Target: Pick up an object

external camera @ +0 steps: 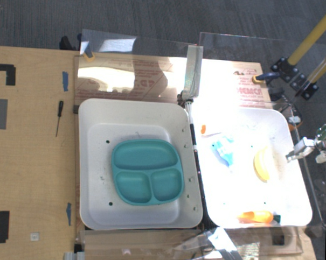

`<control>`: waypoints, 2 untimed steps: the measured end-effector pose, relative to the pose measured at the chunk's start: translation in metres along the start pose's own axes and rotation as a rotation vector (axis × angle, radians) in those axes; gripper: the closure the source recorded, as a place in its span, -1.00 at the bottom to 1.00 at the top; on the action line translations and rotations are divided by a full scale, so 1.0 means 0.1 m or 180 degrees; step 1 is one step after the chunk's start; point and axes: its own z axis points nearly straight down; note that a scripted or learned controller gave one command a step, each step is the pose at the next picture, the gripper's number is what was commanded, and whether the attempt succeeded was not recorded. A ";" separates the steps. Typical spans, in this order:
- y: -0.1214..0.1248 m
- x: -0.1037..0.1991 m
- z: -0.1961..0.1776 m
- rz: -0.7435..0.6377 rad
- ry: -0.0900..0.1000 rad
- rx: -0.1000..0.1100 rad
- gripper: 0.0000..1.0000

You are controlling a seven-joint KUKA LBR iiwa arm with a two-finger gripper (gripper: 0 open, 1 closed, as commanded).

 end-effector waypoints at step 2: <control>0.07 -0.14 0.49 -0.0280 -0.0009 -0.0024 -1.00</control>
